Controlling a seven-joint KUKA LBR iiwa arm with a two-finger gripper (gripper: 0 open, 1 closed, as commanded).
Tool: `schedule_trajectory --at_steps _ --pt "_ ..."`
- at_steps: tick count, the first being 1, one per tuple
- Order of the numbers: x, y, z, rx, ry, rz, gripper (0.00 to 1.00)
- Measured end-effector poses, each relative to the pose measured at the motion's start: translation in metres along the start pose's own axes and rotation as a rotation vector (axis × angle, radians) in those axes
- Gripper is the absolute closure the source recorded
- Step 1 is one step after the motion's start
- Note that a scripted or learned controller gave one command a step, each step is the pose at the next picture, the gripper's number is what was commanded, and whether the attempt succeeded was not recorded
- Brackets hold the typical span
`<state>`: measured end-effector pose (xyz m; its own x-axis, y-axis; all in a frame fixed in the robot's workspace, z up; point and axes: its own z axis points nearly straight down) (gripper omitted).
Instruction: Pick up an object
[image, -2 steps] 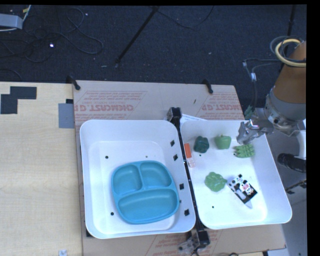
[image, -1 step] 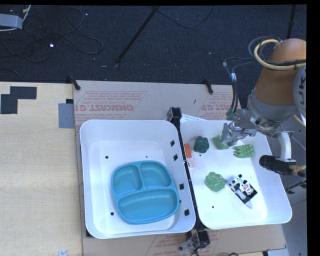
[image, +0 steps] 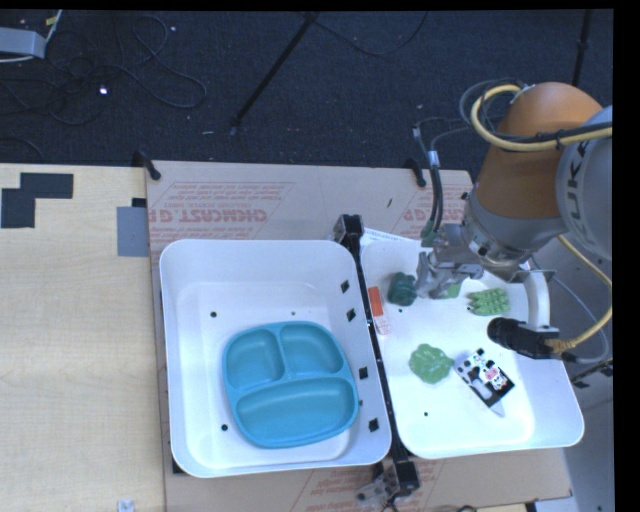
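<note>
My gripper (image: 438, 280) hangs low over the far part of the right bin (image: 545, 420). Just to its left lies a small dark teal object (image: 402, 290). A pale green, hand-shaped toy (image: 489, 300) lies just to its right. Nearer the front of the bin sit a green lumpy object (image: 430, 362) and a black-and-white patterned item (image: 486, 378). Nothing can be seen held.
The left bin (image: 190, 300) holds a blue divided plate (image: 288, 385). A small orange tag (image: 374, 300) lies by the wall between the bins. The arm's orange-banded body (image: 535, 150) rises over the right bin's far right corner.
</note>
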<state>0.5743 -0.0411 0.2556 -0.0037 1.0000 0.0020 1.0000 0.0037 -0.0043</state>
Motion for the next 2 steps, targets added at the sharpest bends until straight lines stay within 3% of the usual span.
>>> schedule_trajectory --at_steps 2 --pt "0.112 -0.016 0.014 -0.001 -0.001 -0.001 1.00"
